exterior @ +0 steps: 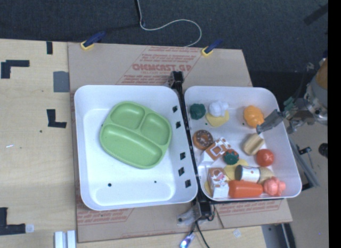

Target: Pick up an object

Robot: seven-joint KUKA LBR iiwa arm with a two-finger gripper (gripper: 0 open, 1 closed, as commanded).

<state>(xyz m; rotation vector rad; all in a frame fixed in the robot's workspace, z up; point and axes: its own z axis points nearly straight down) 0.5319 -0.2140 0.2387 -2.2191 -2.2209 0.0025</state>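
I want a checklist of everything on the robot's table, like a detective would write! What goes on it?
Surface: a bench with a cardboard sheet under two white bins; the left bin and right bin sit side by side.
Job's things: toy food in the right bin, such as an orange fruit, a red tomato, a donut and an orange carrot.
Clutter: a green divided plate lies in the left bin.
Grippers: the tool hangs over the right bin's right side, holding nothing; too blurry to tell if it is open.
Cables: a thin white wire loops behind the bench.
Surroundings: dark carpet beyond the bench.
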